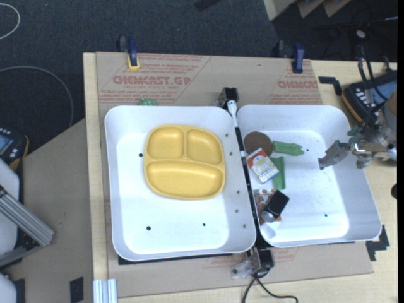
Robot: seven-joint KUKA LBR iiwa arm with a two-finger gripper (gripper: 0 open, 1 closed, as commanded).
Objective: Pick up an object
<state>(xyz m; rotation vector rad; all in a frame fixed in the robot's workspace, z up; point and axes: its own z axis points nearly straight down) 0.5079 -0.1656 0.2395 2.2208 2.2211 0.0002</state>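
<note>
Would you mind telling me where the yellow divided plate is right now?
The yellow divided plate lies in the left bin, in its upper middle, apart from the small items piled in the right bin.

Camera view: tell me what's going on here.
A robot arm reaches in from the right over the right bin, its gripper hanging above bare floor with nothing in it. The small items, a brown disc, a green piece and a black block, are piled by that bin's left wall. The left bin holds a yellow divided plate.
</note>
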